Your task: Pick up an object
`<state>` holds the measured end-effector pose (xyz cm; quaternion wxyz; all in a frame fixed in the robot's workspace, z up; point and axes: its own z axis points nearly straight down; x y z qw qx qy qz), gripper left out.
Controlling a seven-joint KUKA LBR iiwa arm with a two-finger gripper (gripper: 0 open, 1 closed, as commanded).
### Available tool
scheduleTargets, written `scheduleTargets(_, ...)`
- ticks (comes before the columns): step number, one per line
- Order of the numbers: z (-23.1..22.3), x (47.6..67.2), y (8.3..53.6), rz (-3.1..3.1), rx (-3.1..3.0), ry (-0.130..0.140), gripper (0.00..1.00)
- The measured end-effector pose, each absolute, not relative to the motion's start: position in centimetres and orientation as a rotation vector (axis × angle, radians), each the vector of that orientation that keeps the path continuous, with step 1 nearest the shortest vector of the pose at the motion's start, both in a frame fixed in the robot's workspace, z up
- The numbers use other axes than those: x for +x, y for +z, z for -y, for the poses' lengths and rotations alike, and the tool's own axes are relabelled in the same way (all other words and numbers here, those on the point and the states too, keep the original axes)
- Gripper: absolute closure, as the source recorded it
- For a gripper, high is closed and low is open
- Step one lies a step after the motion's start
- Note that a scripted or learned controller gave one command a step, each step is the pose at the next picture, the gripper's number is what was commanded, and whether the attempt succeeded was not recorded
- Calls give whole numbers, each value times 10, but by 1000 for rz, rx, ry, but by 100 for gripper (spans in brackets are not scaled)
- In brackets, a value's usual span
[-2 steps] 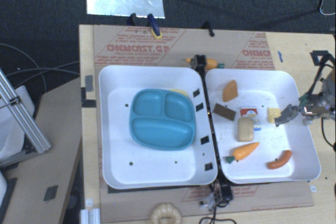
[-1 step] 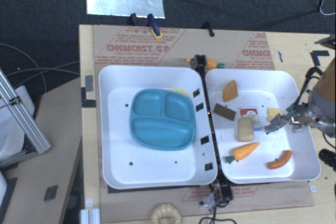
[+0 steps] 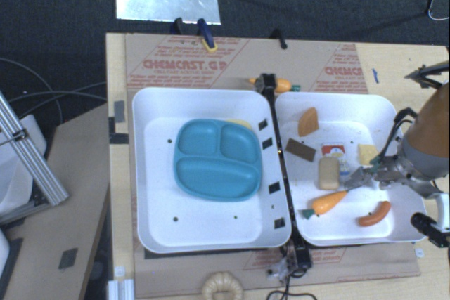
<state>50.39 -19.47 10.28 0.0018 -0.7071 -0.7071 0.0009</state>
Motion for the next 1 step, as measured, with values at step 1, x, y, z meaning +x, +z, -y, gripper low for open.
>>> scheduleTargets(1,194,504,83,2221,-2220,1,0)
